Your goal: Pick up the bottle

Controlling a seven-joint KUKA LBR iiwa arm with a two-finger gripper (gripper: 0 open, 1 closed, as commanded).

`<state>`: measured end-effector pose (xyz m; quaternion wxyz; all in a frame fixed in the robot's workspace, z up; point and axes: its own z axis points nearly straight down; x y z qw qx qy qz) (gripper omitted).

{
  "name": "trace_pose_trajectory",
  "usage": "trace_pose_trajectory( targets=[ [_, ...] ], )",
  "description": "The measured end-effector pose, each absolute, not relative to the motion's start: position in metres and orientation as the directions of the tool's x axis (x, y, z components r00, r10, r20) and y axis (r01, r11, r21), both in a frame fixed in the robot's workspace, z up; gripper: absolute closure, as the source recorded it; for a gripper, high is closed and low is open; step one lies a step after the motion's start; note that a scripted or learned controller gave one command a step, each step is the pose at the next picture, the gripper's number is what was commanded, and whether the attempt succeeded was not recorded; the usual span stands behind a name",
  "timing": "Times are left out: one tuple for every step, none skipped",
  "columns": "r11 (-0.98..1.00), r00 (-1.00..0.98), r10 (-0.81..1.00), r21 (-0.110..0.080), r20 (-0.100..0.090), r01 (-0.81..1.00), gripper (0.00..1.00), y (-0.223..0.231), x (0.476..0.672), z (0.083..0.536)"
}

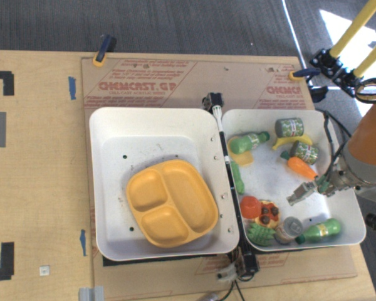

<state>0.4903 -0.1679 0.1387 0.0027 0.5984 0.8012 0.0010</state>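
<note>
- The arm reaches in from the right, its pincer (pixel 304 192) low over the middle of the right bin (pixel 357 231).
- Its fingers look slightly parted, with nothing between them.
- One green bottle (pixel 247 142) lies on its side at the bin's far left; another green bottle (pixel 319 232) lies by the near wall, close to the pincer.
- Judged by nearness, the near bottle is the likelier target.
- The yellow divided plate (pixel 171 200) sits in the left bin (pixel 103 130), out of the way.

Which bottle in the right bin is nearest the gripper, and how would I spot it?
Look in the right bin, at its near right corner. The green bottle lies on its side there, just below the gripper. Unlike the other green bottle by the divider, it touches a grey can.
</note>
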Motion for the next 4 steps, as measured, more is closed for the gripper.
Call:
trace_pose_trajectory(
  targets=[
    [0.283, -0.283, 0.959, 0.008, -0.005, 0.959, 1.00, -0.168, 0.491, 0.149],
    [0.283, -0.283, 0.959, 0.008, -0.005, 0.959, 0.00, -0.168, 0.491, 0.149],
    [-0.005, 0.005, 1.000, 0.001, 0.000, 1.000, 0.00, -0.088, 0.480, 0.184],
    [0.054, -0.054, 0.999, 0.001, 0.001, 0.999, 0.00, -0.026, 0.561, 0.185]
  ],
)
